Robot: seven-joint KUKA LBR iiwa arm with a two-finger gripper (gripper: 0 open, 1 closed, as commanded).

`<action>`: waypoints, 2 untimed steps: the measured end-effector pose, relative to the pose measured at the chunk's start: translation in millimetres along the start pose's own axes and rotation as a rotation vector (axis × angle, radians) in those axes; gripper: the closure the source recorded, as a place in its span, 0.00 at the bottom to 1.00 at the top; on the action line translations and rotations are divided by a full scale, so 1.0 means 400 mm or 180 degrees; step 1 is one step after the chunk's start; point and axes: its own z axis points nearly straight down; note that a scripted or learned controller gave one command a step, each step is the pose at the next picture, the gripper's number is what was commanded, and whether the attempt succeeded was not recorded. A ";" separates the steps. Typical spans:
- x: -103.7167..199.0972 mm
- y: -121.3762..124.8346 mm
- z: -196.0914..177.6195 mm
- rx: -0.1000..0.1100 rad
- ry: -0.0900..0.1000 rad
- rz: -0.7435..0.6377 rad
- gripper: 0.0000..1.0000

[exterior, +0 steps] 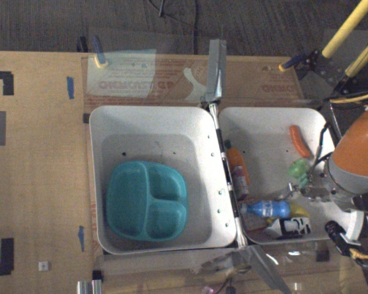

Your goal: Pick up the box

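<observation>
The box (292, 226) was small, black and white. It lay flat in the front corner of a white bin (267, 112). A blue bottle (267, 209) lay on its side just behind the box, close to it or touching. A little yellow thing (299, 211) sat just behind the box too.

The pincer (303, 188) hung a bit farther back than the box, over the same bin, and was not touching the box. I could not tell if the pincer was open or closed. Nothing could be seen held in it. The grey arm (356, 158) with its orange band came in from the right of the box.

Farther behind the box were a green thing (299, 168) and an orange stick (299, 141). An orange bottle (236, 164) lay behind the box and to its left, by the wall of the bin.

The other bin (150, 112) sat to the left of the box. It held a blue-green plate (146, 201) with three parts.

Both bins stood on a light brown bench (37, 182) with bits of blue tape (70, 87). Far behind the box was a dark grey floor (61, 11) and two yellow poles (349, 20).
</observation>
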 end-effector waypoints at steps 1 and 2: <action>0.212 0.081 0.006 -0.0051 -0.0083 0.0411 0.00; 0.033 0.052 -0.006 -0.0059 -0.0046 0.0772 0.00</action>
